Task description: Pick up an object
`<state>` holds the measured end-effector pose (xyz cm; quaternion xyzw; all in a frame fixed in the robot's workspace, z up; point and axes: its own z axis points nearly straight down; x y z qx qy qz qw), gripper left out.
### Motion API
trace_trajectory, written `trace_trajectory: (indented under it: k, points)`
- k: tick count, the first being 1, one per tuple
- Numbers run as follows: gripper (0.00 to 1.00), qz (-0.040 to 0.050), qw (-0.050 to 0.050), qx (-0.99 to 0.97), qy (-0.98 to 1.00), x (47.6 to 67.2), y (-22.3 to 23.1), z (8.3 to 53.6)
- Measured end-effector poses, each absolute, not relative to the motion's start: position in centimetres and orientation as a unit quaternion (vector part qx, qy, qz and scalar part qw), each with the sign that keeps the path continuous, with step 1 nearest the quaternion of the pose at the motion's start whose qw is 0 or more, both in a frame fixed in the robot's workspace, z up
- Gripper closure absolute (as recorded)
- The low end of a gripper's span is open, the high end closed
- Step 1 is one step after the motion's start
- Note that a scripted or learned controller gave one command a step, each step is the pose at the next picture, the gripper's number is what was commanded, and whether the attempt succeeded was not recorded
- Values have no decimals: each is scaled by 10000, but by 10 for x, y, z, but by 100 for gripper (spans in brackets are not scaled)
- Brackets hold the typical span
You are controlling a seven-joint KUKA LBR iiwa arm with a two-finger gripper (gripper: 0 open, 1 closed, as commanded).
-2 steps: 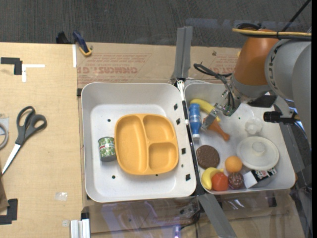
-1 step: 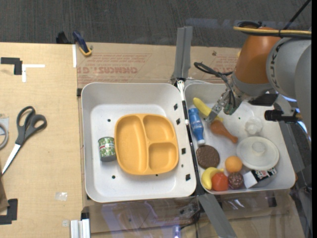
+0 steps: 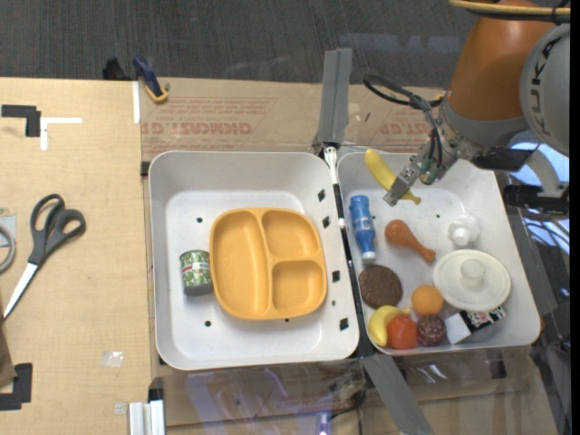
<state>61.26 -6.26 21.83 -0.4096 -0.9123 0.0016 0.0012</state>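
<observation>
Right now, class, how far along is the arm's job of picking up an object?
Done: the gripper has reached the right bin and sits at the yellow banana. In hand: nothing visibly held. Left: grasp and lift; the banana lies in the bin.

Two white bins, one yellow plate, one can, one scissors.

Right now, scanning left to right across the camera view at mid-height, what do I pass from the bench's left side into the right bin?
scissors → green can → yellow divided plate → blue bottle → drumstick → white lidded bowl
</observation>
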Motion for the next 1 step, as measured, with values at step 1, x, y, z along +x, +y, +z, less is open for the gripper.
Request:
trace_trajectory:
  k: [1]
  points:
    - [100,27,15,-5022,-8647,634,-16,247]
